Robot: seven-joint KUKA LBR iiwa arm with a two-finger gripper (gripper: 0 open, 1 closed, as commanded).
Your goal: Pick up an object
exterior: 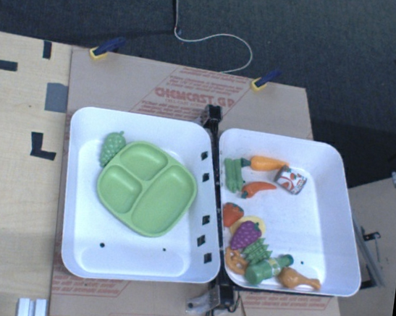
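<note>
Cabling sits nearest you at six o'clock, at the seam between the bins. Left bin: a green divided plate lies centred, with a green bunch touching its ten o'clock rim; a broad, shallow plate is likely to slip a two-finger grasp. Right bin: a carrot and a small can lie at twelve o'clock, fairly apart from their neighbours. The purple grapes, a green toy and an orange piece crowd together from seven to six o'clock; closing there risks nudging neighbours or catching two. You cannot tell the pincer's state from this view.
</note>
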